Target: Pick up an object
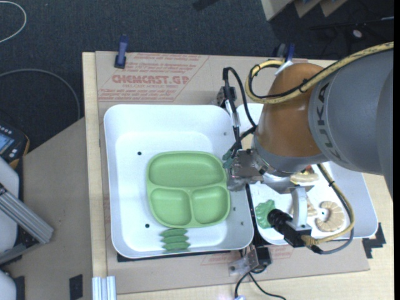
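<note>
**Gripper at the plate's right edge, on the line between the bins**

The gripper [239,169] sits low over the wall shared by the two bins, just beside the right rim of the plate [187,189]. From this angle the wrist covers it, so I cannot tell whether it is spread or closed, and nothing can be seen held in it.

The plate is pale green with three compartments, one long one at the back and two smaller ones in front. It lies flat in the middle of the left bin [122,167]. Near its front edge, but apart from it, lies a small darker green ridged piece [175,238].

In the right bin [367,200] a small green lump [262,210] lies close to the dividing wall, and a beige ring [331,214] lies further right, partly behind cables.

The arm [356,117] comes in from the right, its orange band [290,114] over the right bin. Dark lettering on its grey casing is only partly readable.

The brown board [150,74] under the bins carries red print reading "CHEMCAST GP". The smaller lines around it are too fine to read. A blue clamp [121,52] grips its far edge.
</note>
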Motion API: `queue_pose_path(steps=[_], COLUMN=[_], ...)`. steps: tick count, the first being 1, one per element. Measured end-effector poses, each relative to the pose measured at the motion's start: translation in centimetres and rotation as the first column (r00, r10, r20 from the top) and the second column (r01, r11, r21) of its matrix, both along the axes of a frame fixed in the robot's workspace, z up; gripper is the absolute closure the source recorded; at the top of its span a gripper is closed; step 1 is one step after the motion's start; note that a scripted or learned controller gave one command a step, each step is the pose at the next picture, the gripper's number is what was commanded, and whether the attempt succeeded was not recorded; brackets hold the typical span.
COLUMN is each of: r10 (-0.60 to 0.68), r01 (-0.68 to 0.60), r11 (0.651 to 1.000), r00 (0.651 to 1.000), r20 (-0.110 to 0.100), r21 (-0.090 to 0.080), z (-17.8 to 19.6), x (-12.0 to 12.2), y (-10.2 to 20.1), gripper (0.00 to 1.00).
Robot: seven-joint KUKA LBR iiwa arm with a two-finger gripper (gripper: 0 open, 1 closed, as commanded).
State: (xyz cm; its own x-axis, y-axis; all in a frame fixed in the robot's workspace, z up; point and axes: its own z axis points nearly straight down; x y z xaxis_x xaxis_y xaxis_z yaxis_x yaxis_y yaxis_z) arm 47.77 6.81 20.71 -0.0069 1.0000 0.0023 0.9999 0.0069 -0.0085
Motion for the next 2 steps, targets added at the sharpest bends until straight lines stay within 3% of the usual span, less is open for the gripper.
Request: queue_pose_path(steps=[1, 2], r10=[-0.001, -0.006], r01=[0.001, 0.006], r11=[1.000, 1.000], r00=[1.000, 1.000], r20=[0.028, 0.011], r21=[0.004, -0.003], z=[19.01, 19.14], x=[0.33, 0.21], y=[3.58, 3.39], gripper=[1.00, 1.00])
